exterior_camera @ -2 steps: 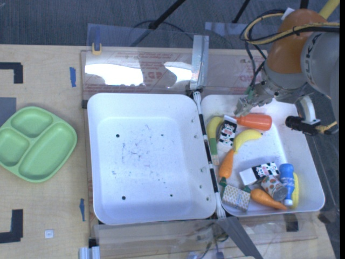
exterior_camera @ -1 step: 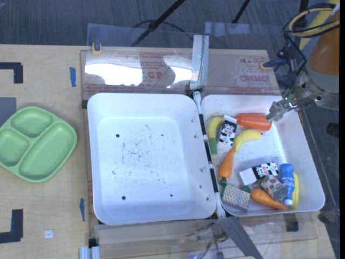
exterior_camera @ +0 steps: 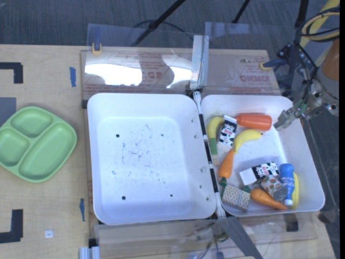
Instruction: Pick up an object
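- Nearest the camera, an orange carrot (exterior_camera: 266, 198) lies along the front wall of the right bin (exterior_camera: 315, 190), beside a blue bottle (exterior_camera: 287, 182).
- My gripper (exterior_camera: 284, 118) hovers over that bin's right rear corner; I cannot tell its state.
- A banana (exterior_camera: 246, 138) and an orange tube (exterior_camera: 254, 121) lie near it.
- The green plate (exterior_camera: 35, 143) sits on the worktop (exterior_camera: 43, 209).

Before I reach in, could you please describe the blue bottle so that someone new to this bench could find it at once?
Look at the right-hand white bin, the one crowded with toys. Go to its near right corner, where the blue bottle stands among a carrot and a patterned can. It is the blue thing in that bin, with a white cap.
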You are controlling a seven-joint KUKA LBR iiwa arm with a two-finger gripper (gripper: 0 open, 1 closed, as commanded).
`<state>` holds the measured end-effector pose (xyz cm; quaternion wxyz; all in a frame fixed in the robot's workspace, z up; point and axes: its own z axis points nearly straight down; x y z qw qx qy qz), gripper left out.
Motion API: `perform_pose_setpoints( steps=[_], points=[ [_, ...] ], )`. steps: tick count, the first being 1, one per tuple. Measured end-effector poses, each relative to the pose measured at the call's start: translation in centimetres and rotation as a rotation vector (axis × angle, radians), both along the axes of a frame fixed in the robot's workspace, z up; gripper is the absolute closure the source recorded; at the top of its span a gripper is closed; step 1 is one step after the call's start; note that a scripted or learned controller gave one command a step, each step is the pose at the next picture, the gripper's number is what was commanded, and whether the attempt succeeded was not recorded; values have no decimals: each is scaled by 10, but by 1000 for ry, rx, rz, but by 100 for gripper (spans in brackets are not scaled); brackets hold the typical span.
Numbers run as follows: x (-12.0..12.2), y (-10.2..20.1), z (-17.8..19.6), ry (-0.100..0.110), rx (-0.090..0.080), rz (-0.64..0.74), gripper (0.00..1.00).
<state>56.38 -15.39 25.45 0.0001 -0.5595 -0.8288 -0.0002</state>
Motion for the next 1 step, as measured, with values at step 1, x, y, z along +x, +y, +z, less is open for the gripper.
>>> perform_pose_setpoints(
  steps=[1],
  points=[
    [0,0,0,0,0,0,0]
  ],
)
